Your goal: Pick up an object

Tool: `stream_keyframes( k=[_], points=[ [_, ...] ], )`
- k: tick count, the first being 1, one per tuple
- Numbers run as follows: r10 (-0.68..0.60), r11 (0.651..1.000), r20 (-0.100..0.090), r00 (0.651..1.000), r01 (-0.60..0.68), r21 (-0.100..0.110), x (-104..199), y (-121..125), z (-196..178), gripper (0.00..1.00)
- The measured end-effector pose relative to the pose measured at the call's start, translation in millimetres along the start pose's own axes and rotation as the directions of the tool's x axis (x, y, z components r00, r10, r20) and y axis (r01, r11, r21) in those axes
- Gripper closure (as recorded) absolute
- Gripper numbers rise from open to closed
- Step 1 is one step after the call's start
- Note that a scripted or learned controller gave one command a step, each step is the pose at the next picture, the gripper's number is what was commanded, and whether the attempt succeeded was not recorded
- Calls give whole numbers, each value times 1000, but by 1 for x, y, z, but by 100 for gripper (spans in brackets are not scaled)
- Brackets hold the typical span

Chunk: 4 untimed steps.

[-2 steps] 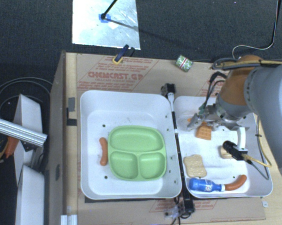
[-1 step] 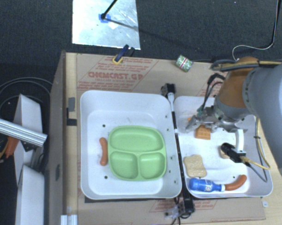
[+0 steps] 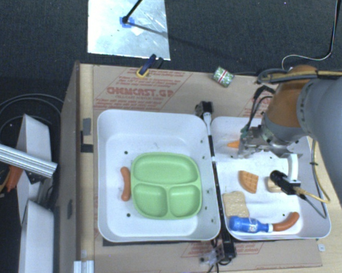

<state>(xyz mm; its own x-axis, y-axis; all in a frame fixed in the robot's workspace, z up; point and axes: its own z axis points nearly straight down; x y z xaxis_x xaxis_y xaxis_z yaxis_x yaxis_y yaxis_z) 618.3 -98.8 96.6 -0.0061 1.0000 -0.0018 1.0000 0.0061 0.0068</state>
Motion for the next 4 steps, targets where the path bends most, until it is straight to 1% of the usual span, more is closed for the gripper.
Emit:
stream_keyframes(
  k=[1, 2, 3, 4],
  points=[
    [0, 1000, 0, 1000, 0, 0, 0, 0, 0, 0],
    [5, 1000, -2, 1000, -5, 7, -10, -51, 12, 0],
    [5, 1000, -2, 1000, -5, 7, 0, -74, 12, 0],
    [4, 1000, -3, 1000, -4, 5, 0, -73, 2, 100]
  ],
)
